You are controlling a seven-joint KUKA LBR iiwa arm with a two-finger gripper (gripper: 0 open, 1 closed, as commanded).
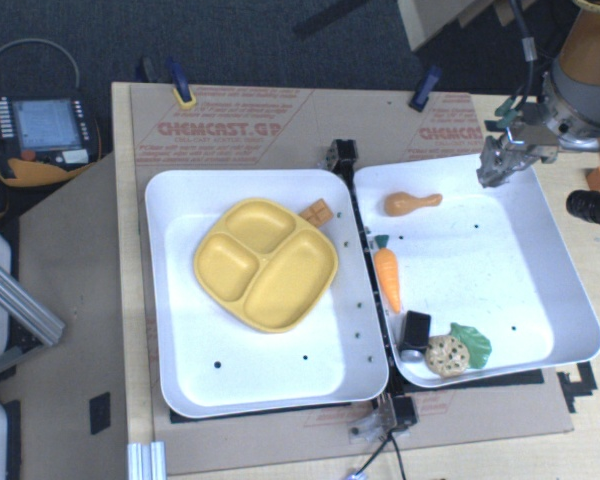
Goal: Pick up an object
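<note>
Tool point(495, 168) | above right bin point(540, 268) far corner; holding nothing visible

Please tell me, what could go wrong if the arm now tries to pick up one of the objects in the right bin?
1. The orange toy carrot lies close against the right white bin's left wall, so a finger may strike the wall.
2. The small black block, round speckled cookie and green leafy toy sit bunched together; the hand may catch two or push them apart.
3. The tan toy drumstick may roll.
</note>
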